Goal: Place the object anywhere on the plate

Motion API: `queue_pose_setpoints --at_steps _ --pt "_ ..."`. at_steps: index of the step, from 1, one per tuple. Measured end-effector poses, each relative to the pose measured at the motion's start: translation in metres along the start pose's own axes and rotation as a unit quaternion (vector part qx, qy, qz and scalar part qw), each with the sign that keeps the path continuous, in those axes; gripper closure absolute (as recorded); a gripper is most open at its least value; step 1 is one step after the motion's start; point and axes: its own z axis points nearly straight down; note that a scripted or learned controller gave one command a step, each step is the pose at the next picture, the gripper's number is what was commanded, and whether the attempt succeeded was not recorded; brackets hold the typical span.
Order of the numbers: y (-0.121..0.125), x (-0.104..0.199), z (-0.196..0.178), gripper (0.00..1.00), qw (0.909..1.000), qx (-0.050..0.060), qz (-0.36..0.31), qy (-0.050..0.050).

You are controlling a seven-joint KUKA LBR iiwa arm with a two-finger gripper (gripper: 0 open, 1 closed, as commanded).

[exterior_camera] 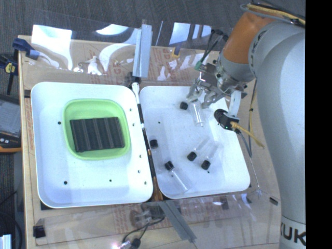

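Observation:
A green plate (118, 109) lies in the left white bin (46, 175). On it rests a dark ridged rectangular block (97, 134). Several small clear vials with black caps are scattered in the right white bin (228, 178): one (198, 117) just below the gripper, a black cap (183, 106) to its left, and others (206, 164) (176, 176) nearer the front. My gripper (203, 97) hangs over the back right part of the right bin, its fingers open and nothing between them.
A metal bar (141, 51) stands upright behind the gap between the bins. The grey arm (280, 113) with its orange band (244, 35) covers the right side. Cables (244, 131) trail by the right bin's right wall.

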Motion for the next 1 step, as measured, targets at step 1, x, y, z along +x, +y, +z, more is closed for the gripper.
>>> queue_pose_setpoints --at_steps 1 --pt "0.0001 -0.0001 -0.0001 0.0 1.0 0.0 0.0 0.0"
